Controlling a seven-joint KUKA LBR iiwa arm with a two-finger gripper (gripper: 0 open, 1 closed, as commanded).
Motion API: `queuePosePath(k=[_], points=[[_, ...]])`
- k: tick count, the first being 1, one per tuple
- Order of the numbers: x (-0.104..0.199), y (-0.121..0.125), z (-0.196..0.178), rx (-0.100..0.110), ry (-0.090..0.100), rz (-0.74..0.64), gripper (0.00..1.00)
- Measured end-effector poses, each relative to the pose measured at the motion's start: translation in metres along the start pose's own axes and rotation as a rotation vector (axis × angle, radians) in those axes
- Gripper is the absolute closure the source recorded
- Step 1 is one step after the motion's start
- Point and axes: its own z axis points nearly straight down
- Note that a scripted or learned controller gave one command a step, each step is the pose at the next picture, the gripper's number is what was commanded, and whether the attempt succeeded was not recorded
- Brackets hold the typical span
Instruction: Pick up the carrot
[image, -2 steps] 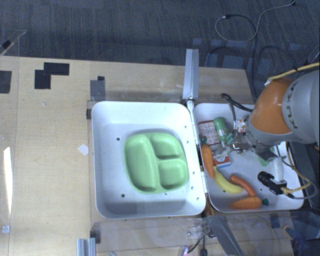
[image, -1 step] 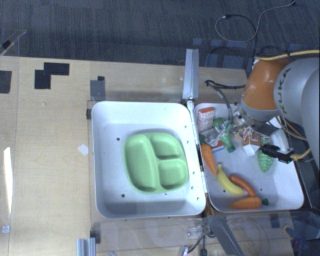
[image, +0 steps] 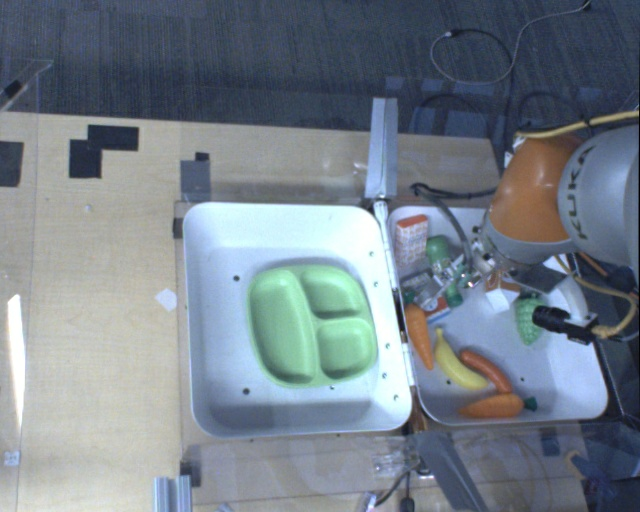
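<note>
Arm (image: 585, 195) enters from the right, grey links with an orange band (image: 535, 195) directly behind the wrist. Gripper (image: 447, 282) extends leftward and down from the wrist, angled low.

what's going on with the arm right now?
The arm's gripper is down in the right bin, near its upper left corner beside a small carton. A carrot lies along the bin's left wall, untouched, next to a banana. The left bin holds a green tray.
</note>
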Motion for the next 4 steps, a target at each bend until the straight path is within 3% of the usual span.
queuePosePath(k=[1, 2, 3, 4], points=[[0.047, -0.087, -0.006, -0.009, -0.022, -0.07, 0.0], [0.043, 0.0, -0.094, 0.024, 0.016, 0.21, 0.0], [0.12, -0.039, -0.091, 0.022, 0.019, -0.043, 0.0], [0.151, -0.032, -0.091, 0.019, 0.021, -0.291, 0.0]])
